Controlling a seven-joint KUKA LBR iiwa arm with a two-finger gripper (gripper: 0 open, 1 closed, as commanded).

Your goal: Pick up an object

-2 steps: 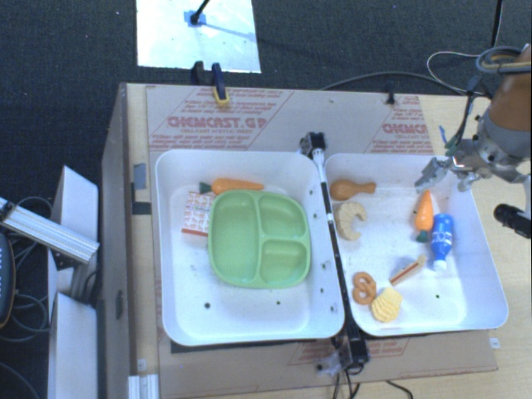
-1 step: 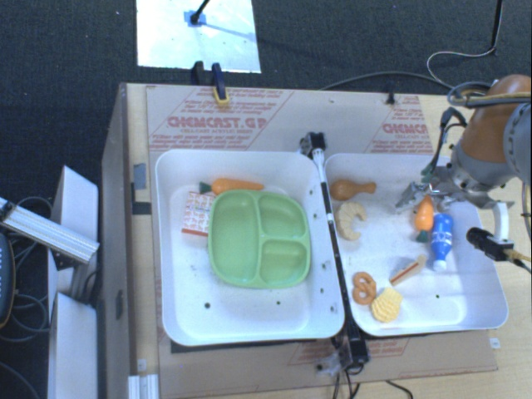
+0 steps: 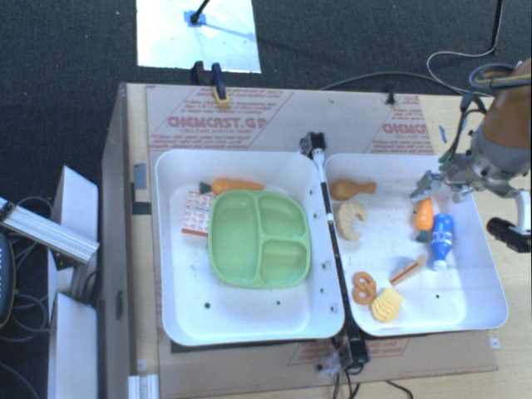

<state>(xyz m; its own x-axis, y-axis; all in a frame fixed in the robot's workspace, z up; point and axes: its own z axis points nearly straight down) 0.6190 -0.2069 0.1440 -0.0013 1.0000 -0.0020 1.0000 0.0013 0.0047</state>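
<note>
My gripper (image 3: 434,187) hangs over the far right part of the right bin (image 3: 465,318), just above a small orange piece (image 3: 425,214). A blue bottle (image 3: 441,240) lies right beside that piece, toward the front. Further left in the same bin lie a brown drumstick (image 3: 352,189) and a pale croissant (image 3: 351,220). Near the bin's front are a pretzel (image 3: 363,286), a yellow ridged chip (image 3: 386,306) and a tan stick (image 3: 407,270). Whether the orange piece touches the gripper is hidden.
The left bin (image 3: 179,306) holds a green divided plate (image 3: 259,239), a carrot (image 3: 237,186) at its far edge and a red-and-white packet (image 3: 197,214). A black divider (image 3: 328,231) runs between the bins. Cables trail at the back right.
</note>
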